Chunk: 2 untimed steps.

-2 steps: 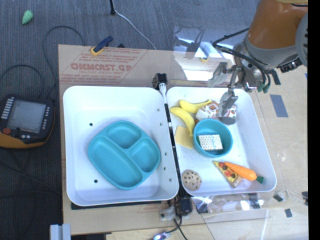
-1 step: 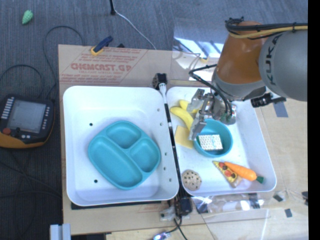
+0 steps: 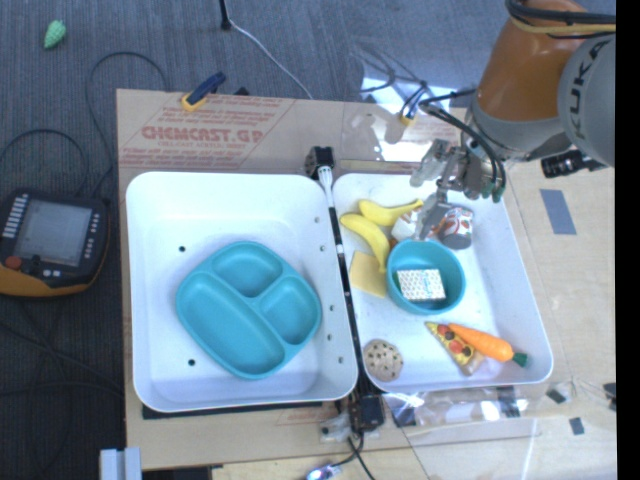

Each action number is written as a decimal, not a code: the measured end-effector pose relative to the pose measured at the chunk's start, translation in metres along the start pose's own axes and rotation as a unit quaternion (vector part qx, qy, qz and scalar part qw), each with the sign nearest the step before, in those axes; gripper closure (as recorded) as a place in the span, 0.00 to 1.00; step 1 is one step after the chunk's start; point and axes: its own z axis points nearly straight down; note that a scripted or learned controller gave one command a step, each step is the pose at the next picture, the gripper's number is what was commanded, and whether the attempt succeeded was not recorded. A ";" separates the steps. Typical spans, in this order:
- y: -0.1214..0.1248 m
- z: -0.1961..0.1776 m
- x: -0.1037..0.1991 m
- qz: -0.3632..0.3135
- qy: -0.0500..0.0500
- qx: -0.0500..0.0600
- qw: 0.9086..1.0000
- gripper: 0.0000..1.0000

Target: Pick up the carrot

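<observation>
An orange carrot (image 3: 483,343) with a green tip lies near the front right corner of the right bin (image 3: 525,268), resting against a pizza slice toy (image 3: 455,346). My gripper (image 3: 437,200) hangs over the back of the right bin, well away from the carrot, above the bananas (image 3: 372,224) and a small can (image 3: 455,227). Its fingers stand open with nothing between them.
A teal bowl (image 3: 427,276) holding a small white card sits in the middle of the right bin. A yellow wedge (image 3: 366,274) and a cookie (image 3: 382,358) lie toward the bin's left side. The left bin (image 3: 160,208) holds a teal divided plate (image 3: 248,308).
</observation>
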 end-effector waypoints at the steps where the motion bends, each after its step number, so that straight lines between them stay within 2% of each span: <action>1: 0.006 0.118 -0.008 -0.045 -0.003 0.002 0.999 0.00; 2: -0.068 -0.039 -0.032 -0.222 -0.003 0.002 0.975 0.00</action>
